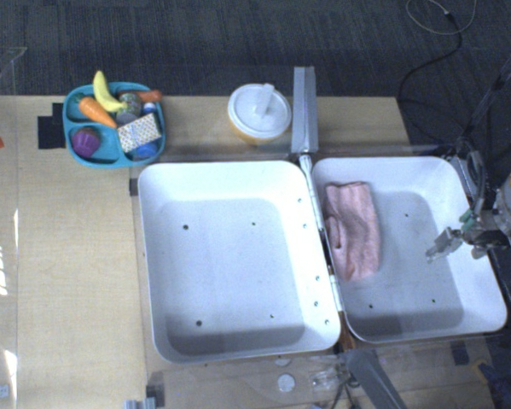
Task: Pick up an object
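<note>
The grey two-finger end effector (452, 240) hangs at the right bin's (415, 323) three o'clock edge; whether it is spread or pressed together, I cannot tell. The crumpled pink cloth (353, 228) lies toward nine o'clock from it, well apart, against the bin's left wall, its long axis running twelve to six.

A crumpled pink cloth (352, 229) lies along the left wall of the right shallow white plastic bin (415, 323), while the two-finger metal gripper (450, 242) hangs by that bin's right edge, fingers spread and holding nothing.
</note>
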Robot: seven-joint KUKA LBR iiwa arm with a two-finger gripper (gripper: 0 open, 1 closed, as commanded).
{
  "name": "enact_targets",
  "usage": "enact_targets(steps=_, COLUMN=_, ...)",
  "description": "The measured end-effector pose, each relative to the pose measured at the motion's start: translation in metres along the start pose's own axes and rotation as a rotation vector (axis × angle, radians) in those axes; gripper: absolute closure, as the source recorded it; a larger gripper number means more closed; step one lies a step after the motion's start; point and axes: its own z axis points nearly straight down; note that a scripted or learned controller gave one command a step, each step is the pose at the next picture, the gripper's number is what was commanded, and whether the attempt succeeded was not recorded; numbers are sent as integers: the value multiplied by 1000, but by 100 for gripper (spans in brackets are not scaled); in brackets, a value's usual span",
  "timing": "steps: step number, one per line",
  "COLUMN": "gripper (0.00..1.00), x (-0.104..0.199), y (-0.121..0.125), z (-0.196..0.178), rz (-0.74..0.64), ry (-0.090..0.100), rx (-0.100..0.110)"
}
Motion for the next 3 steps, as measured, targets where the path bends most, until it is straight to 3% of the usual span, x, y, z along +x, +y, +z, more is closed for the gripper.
enact_targets(steps=1, gripper=0, x=63, y=50, z=99, rz=-32, ry=0, rx=-7)
enact_targets(steps=2, gripper=0, x=91, y=132, z=102, rz=-192, ry=-1, rx=-9)
enact_targets(steps=3, gripper=0, x=39, y=115, z=14, rz=-144, ry=-2, rx=-7)
